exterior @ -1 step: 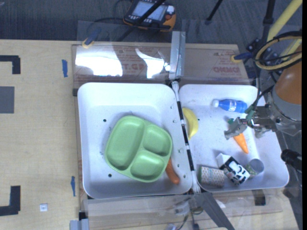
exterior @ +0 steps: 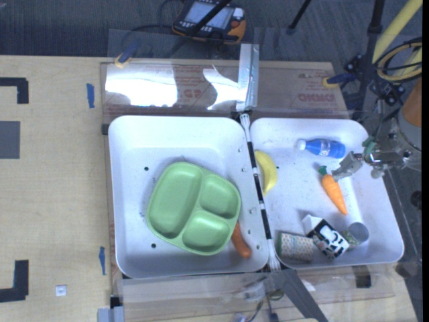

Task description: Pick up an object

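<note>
End effector [exterior: 348, 165] sat at 3 o'clock over the right bin [exterior: 382, 210], just above the carrot [exterior: 334, 192]; whether it was wide or narrow, cannot tell. Blue-and-white bottle [exterior: 322, 147] lay at 12 o'clock of the carrot, banana [exterior: 267, 170] at 9 o'clock. Left bin [exterior: 134, 153] held a green divided plate [exterior: 193, 208].

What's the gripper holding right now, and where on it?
Nothing visibly held. The gripper sits just above the carrot's leafy end in the right bin.
</note>
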Robot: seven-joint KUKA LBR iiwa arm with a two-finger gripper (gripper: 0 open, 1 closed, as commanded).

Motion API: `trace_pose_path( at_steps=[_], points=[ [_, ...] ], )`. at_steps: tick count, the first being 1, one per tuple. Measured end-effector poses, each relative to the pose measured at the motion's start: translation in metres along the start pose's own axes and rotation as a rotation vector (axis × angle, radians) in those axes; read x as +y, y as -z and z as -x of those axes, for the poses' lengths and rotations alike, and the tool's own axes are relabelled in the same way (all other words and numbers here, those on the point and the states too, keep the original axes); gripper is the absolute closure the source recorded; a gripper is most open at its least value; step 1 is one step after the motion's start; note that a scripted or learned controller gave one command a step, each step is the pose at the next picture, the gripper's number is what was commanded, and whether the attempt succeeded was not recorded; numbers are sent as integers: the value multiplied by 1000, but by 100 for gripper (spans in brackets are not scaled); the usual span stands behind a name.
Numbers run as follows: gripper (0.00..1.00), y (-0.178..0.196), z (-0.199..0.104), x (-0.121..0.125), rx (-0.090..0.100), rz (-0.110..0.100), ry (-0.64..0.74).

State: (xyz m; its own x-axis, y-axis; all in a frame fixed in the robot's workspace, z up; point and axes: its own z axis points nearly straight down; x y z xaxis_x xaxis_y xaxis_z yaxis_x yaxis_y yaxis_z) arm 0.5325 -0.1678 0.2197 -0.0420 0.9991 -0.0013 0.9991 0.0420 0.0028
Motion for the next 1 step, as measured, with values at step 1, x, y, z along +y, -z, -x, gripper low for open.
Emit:
trace_pose_path(
  at_steps=[1],
  points=[
    [0,-133,-6,4,0,4,-29]
  ],
)
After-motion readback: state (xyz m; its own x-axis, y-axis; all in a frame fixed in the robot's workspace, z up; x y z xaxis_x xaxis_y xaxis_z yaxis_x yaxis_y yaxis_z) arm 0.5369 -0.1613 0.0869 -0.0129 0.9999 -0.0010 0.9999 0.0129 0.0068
